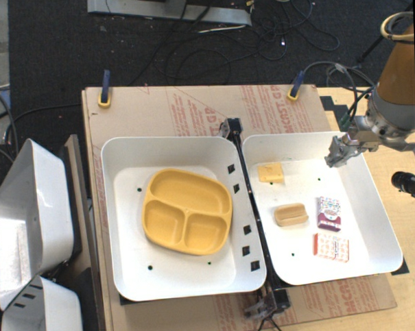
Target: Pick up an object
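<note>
though gripper (335,154) state unreadable, cardboard-topped bench (191,104) with two white bins (118,158), dark cable-strewn floor (51,38) behind

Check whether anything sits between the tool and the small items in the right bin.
Nothing visible does. The tool hangs over the upper right part of the right bin. The yellow block, tan block and two small packets lie apart on open bin floor, uncovered.

Cardboard sheet (191,107), blue clamps (105,88), cables (188,42)
</note>
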`<action>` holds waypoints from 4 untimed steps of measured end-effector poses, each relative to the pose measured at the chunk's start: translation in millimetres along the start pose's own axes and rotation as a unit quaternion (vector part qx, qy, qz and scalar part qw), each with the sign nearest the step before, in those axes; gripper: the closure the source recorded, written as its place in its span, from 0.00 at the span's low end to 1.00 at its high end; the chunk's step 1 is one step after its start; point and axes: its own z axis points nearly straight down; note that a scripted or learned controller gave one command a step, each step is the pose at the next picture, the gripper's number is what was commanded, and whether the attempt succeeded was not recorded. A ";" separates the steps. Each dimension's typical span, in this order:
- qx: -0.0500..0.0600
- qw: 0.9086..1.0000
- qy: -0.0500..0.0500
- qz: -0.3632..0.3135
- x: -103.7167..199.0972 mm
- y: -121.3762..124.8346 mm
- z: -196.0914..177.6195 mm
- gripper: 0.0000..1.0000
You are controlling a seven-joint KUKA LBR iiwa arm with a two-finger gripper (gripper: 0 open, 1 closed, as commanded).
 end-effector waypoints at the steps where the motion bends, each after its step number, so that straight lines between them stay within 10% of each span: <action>1: 0.000 1.000 0.000 0.000 46.5 -4.8 9.0 1.00; 4: 0.001 1.000 0.000 -0.001 217.0 2.0 19.2 1.00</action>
